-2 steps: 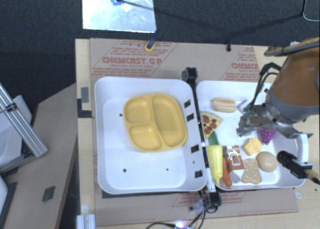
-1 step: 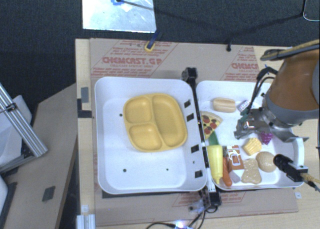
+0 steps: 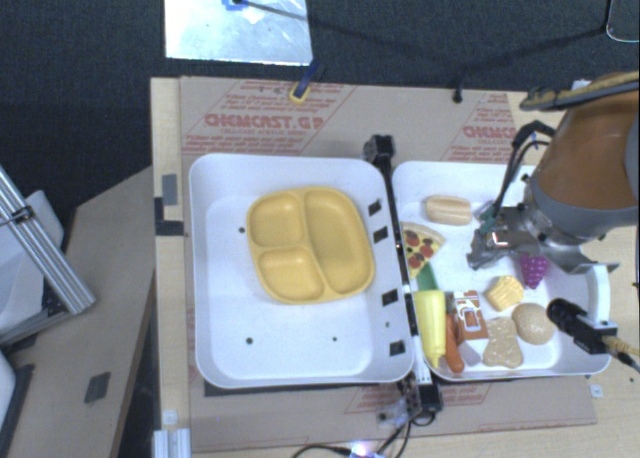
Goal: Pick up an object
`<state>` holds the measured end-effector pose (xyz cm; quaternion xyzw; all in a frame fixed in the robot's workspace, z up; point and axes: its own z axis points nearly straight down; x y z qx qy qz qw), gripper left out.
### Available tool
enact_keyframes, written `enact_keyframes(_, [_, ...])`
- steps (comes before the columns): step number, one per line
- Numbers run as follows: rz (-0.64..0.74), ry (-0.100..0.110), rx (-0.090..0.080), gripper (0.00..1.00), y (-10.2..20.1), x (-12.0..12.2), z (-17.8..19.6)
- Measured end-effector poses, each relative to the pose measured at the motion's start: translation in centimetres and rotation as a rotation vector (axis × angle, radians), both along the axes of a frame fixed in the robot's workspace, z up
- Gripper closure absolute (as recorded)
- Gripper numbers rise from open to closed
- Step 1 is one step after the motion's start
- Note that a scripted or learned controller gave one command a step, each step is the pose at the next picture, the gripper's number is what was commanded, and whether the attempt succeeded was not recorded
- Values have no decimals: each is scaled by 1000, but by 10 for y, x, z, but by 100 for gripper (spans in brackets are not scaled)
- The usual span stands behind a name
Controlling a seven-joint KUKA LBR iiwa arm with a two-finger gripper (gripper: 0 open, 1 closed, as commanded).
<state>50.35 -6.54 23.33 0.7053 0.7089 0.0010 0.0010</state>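
The right white bin (image 3: pixel 455 182) holds several toy foods: a tan bread roll (image 3: pixel 447 209), a pizza slice (image 3: pixel 422 243), purple grapes (image 3: pixel 534 268), a yellow cheese wedge (image 3: pixel 504 293), a round tan bun (image 3: pixel 533 324), a beige cookie shape (image 3: pixel 502 348), a yellow bottle (image 3: pixel 431 318) and an orange sausage (image 3: pixel 455 344). My gripper (image 3: pixel 489 243) hangs over the middle of this bin, right of the pizza slice and just left of the grapes. The wrist hides what lies directly beneath it.
The left white bin (image 3: pixel 215 246) carries a yellow divided plate (image 3: pixel 308 244). A black clip bar (image 3: pixel 392 246) runs between the two bins. The grey and orange arm (image 3: pixel 595 171) covers the right bin's far right side.
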Motion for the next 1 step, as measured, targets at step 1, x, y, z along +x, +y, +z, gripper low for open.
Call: enact_keyframes(1, [-3, 4, 0, 100, 0, 1, -18])
